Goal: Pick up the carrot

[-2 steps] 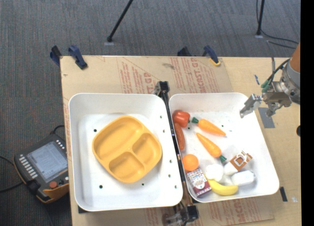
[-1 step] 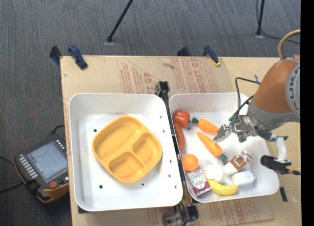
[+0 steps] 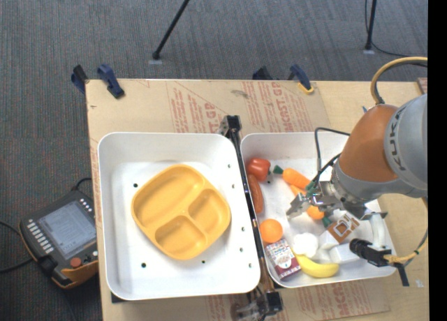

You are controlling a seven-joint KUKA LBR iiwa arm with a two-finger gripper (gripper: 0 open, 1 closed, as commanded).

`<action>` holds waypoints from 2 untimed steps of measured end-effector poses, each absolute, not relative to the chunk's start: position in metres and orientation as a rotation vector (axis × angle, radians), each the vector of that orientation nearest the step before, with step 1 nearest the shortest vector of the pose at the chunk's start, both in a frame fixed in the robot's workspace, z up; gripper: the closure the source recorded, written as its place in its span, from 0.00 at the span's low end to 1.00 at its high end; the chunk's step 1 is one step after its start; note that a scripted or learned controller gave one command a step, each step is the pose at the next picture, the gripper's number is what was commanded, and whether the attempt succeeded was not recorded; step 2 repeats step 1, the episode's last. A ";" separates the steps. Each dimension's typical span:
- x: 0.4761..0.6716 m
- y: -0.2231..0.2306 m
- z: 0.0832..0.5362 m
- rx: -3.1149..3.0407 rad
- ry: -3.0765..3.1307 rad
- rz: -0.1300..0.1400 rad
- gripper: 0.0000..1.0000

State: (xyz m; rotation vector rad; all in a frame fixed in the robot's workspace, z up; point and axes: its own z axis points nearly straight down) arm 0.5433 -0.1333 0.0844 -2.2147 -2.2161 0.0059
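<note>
The carrot (image 3: 296, 178), orange with a green top pointing left, lies in the upper middle of the right bin (image 3: 293, 142). My gripper (image 3: 310, 207) hovers low over the bin just below and to the right of the carrot's thick end, close to it. A small orange patch (image 3: 316, 212) shows under the gripper; I cannot tell what it belongs to. Nothing shows the carrot as lifted; it rests on the bin floor.
Around the carrot lie a red pepper (image 3: 258, 167), a sausage (image 3: 256, 197), an orange (image 3: 271, 230), a red carton (image 3: 283, 257), a banana (image 3: 318, 268) and white items (image 3: 304, 244). The left bin (image 3: 119, 152) holds a yellow divided plate (image 3: 180, 211).
</note>
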 end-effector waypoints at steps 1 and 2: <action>0.543 -0.135 0.092 -2.217 -2.207 0.009 1.00; 0.543 -0.135 0.092 -2.217 -2.207 0.009 1.00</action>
